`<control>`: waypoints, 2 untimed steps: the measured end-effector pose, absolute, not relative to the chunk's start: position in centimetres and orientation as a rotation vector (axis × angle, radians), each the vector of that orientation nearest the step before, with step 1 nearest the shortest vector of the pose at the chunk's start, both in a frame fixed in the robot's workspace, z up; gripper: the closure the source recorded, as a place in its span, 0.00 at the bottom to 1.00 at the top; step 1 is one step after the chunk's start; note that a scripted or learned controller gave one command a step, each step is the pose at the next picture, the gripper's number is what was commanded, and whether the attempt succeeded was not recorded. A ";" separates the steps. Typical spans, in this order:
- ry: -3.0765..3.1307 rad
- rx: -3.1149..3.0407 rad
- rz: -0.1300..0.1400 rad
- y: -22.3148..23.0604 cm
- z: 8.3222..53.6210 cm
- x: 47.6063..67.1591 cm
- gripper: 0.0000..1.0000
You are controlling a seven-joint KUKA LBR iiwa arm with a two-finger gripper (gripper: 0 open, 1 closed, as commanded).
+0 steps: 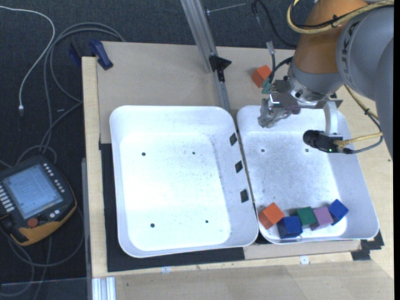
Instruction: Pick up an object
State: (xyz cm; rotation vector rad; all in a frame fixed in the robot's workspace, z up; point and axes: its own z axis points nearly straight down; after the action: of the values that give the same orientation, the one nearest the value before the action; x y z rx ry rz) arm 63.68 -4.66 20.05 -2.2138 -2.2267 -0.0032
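The counter (156, 61) carries two shallow white bins side by side. The left bin (125, 167) lies toward nine o'clock, and the right bin (359, 186) toward three o'clock. The grey arm (350, 36), with its orange band, reaches in from about two o'clock. Its gripper (272, 114) hangs over the right bin's far edge, near its twelve o'clock rim. Whether the jaws are open or closed I cannot tell; nothing is seen between them.

The candidates for picking sit in a row along the right bin's six o'clock wall: an orange block (271, 214), a dark blue block (289, 226), a green block (306, 216), a purple block (322, 215) and a blue block (338, 210). Another orange block (261, 75) lies on the counter beyond the bin, at about eleven o'clock from the gripper.

The risk, as I judge it, is crowding. The blocks touch or nearly touch and hug the wall, so descending jaws could strike a neighbour or the rim, nudge the row aside, and close on nothing.
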 end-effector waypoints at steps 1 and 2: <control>-2.231 -2.212 -0.007 2.4 20.0 65.5 1.00; -2.227 -2.220 -0.007 1.9 21.2 65.6 1.00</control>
State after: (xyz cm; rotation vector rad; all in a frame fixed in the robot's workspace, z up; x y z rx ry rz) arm 65.57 1.92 21.18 -2.2199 -2.2273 -0.0069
